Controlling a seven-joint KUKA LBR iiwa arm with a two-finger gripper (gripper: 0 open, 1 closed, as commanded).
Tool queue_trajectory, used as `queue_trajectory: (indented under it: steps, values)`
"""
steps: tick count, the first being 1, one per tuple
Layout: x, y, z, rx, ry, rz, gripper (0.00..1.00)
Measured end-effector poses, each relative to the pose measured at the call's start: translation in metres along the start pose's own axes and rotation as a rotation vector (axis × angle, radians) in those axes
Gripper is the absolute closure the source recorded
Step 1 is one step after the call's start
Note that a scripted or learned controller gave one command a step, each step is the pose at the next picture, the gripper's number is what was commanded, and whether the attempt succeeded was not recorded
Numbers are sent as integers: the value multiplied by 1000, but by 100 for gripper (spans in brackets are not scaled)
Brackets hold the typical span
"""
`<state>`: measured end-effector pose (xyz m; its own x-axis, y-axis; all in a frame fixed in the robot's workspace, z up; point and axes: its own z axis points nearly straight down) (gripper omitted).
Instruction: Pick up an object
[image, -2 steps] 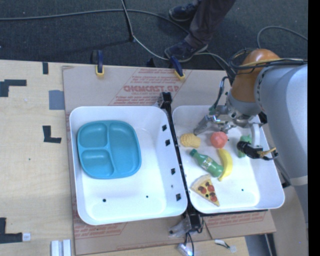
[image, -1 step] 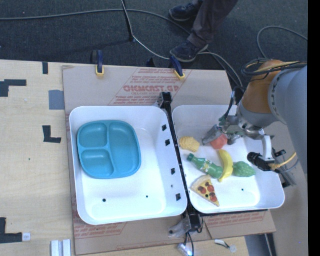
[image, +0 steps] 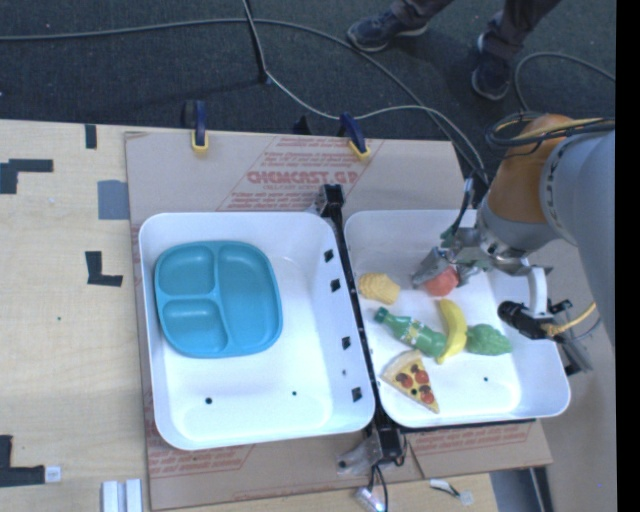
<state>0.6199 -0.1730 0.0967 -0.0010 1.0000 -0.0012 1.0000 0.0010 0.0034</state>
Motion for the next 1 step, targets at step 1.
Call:
queue_trajectory:
  steps: [1]
  values:
    - [68, -9, -40, 0, 2, -4, 100]
